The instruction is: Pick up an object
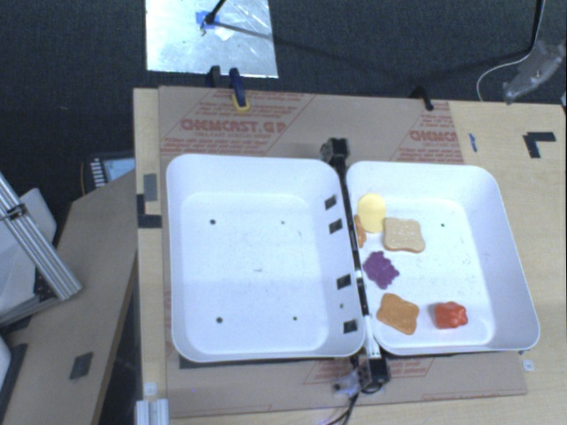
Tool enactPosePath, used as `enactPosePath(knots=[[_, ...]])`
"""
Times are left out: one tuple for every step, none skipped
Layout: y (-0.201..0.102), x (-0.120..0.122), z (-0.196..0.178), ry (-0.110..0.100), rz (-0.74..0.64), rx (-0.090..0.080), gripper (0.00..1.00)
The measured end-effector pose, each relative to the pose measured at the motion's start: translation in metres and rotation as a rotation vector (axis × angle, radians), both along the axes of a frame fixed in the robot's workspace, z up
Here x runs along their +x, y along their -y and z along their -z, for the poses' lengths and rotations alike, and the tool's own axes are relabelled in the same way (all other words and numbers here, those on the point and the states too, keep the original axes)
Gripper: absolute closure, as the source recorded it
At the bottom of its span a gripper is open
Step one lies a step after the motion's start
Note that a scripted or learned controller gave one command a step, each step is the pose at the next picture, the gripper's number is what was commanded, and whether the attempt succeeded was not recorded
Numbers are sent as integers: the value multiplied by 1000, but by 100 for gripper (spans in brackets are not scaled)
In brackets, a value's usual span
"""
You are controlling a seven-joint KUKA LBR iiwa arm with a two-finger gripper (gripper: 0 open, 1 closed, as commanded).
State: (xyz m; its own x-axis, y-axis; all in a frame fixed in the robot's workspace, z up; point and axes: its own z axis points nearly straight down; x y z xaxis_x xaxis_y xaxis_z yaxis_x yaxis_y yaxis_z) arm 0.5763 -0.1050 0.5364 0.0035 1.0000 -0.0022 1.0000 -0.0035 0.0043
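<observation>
Nearest me, in the right bin (516,264), a red lump (450,315) and an orange piece (398,313) lie side by side, apart from each other. Just beyond them I see a purple piece (381,269) close to the wall shared with the left bin (182,237). Farther back a tan toast-shaped slice (404,235) lies flat, and a yellow rounded piece (371,211) sits just beside its far left corner. Both bins rest on a brown printed board (257,118). Beyond the board a silvery sheet (177,34) lies on the dark floor. From this view I cannot tell the state of the claw.
</observation>
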Motion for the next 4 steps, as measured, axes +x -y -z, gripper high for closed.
enactPosePath(knots=[[-4, 1, -11, 4, -10, 0, 100], [-70, -14, 2, -3, -14, 4, 100], [-150, -21, 1, -2, -16, 5, 100], [-137, -93, 1, -3, -8, 4, 100]])
